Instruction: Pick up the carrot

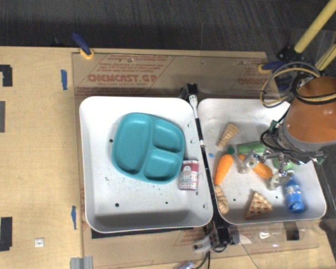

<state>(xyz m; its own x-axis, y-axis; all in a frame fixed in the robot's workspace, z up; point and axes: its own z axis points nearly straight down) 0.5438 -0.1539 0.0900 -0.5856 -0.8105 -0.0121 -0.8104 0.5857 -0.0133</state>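
A: Where is the carrot lying?

B: In the right bin, near that bin's left wall, tilted with its thick end up toward the middle. It sits to the left of the hand, apart from it, with a small gap of white floor between them.

A: And the hand itself?

B: It is down low over the middle of the right bin, beside a green item and right by a second orange piece. The metal parts are cluttered there, so I cannot tell whether it is spread or closed, or whether it grips anything.

A: What else is in that bin?

B: A ribbed cone toward the upper left, a waffle-patterned wedge near the front, a blue bottle at the right, and a tan ridged piece against the left wall below the carrot.

A: The left bin?

B: The left bin holds a teal divided plate with three compartments, lying flat near the middle, and a small can just beside the plate's lower right edge.

A: How is the arm posed?

B: The arm comes in from the right, its orange band above the wrist hanging over the right bin's upper right part, cables looping around it. Both bins rest on the tabletop.
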